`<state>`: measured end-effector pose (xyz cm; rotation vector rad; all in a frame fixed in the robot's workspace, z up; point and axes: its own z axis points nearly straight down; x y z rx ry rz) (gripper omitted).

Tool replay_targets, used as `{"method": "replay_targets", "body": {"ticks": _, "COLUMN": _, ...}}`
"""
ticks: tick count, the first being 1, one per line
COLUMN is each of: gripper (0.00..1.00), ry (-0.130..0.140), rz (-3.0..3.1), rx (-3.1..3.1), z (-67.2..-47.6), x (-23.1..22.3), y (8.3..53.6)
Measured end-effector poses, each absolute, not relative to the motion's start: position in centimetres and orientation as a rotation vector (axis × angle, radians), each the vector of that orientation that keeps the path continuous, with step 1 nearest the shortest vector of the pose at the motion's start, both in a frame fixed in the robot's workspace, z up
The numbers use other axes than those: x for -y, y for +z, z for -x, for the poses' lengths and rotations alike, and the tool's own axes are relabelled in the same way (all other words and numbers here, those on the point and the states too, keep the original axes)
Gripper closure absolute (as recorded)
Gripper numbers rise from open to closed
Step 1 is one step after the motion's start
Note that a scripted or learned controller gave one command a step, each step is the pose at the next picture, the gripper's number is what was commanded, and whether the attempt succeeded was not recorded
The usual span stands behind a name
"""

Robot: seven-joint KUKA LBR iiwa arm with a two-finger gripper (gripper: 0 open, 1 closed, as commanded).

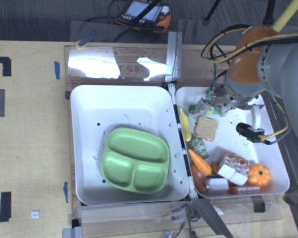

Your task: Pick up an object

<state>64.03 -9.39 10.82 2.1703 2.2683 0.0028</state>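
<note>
The pincer [212, 104] hangs low at the far end of the right bin [275, 155], just above a slice of bread [206, 127]; whether it is released or clenched I cannot tell, since the wrist hides it. Nothing is visibly held. The candidates for picking all lie in this bin: the bread nearest, a small green can [198, 146] just beyond it, a yellow banana [184, 124] against the dividing wall, then a carrot [199, 162], a white box [232, 174] and an orange pumpkin [259, 175] crowded at the near end. The left bin [84, 133] carries a green divided plate [135, 159] (well apart, not worth the reach). Judged from here, the bread is the sensible target: centre over it, descend straight, and close across its narrow width, staying clear of the banana and the wall.
</note>
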Motion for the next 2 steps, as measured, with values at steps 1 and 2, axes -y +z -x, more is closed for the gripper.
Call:
{"method": "replay_targets", "body": {"ticks": 1, "gripper": 0.00, "ry": 0.003, "rz": -2.170, "rx": -2.268, "z": -64.0, "x": 9.4, "y": 10.8}}
{"method": "replay_targets", "body": {"ticks": 2, "gripper": 0.00, "ry": 0.002, "rz": -2.164, "rx": -2.273, "z": -65.2, "x": 9.9, "y": 14.6}}
